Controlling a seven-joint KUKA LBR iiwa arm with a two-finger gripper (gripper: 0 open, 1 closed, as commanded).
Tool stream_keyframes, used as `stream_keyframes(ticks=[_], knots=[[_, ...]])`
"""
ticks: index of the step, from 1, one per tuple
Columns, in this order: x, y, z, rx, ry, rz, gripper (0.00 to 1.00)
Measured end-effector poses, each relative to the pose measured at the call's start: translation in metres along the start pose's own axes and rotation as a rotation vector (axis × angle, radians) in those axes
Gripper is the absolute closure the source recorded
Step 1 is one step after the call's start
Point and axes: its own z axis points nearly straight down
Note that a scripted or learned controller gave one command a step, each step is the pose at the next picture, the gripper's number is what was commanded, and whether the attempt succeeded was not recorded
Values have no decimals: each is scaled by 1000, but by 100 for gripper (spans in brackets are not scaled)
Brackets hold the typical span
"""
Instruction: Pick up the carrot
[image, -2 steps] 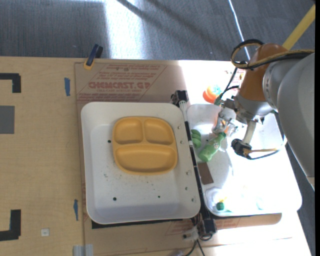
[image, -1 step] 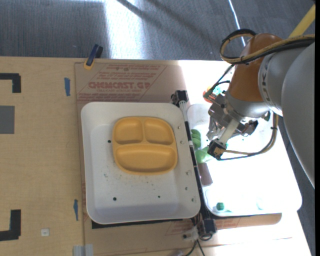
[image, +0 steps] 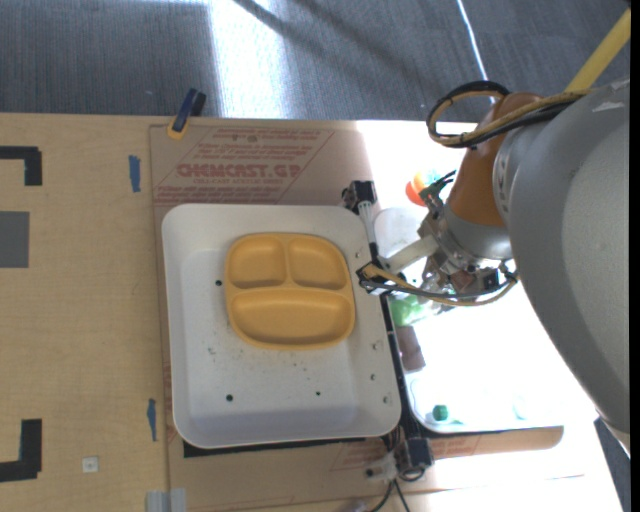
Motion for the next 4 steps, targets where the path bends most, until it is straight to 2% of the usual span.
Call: stream_keyframes(ticks=[1,2,3,4], knots=[[-35,-53,1,0,1,162,100],[-20,-68,24,-19,11,151,100],[-56,-2,-67,-3,4,88,100],[-50,78,-59,-4,3,120,100]])
